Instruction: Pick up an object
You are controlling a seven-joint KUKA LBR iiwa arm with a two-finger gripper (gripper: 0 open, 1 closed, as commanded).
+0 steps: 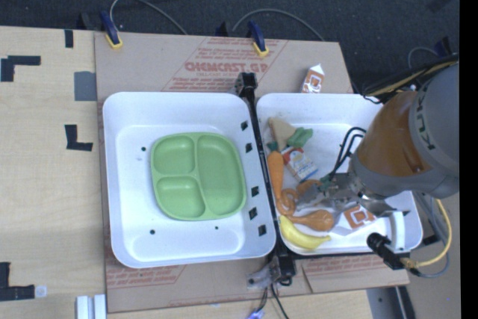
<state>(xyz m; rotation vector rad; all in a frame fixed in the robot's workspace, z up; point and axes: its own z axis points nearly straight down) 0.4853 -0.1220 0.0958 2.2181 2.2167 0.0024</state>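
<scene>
Two bins, one plate, a heap of small items

Two white bins: the left bin [119, 183] holds one green divided plate [198, 175]; right of that plate, the right bin [340, 104] holds one banana [302, 237], one carrot [275, 172] and several other jumbled pieces too tangled to count. Two blue-and-yellow clamps [112, 32] sit beyond the plate.

Two bins stood side by side on the bench — the left bin [119, 160] held a divided plate [199, 175] near its middle. In the right bin [328, 104], toy foods crowded the left side: a carrot [276, 172] along the dividing wall, a banana [302, 235] at the near edge. The gripper [328, 190] hung just right of them. A small carton [314, 78] lay on the bench behind the right bin.
</scene>
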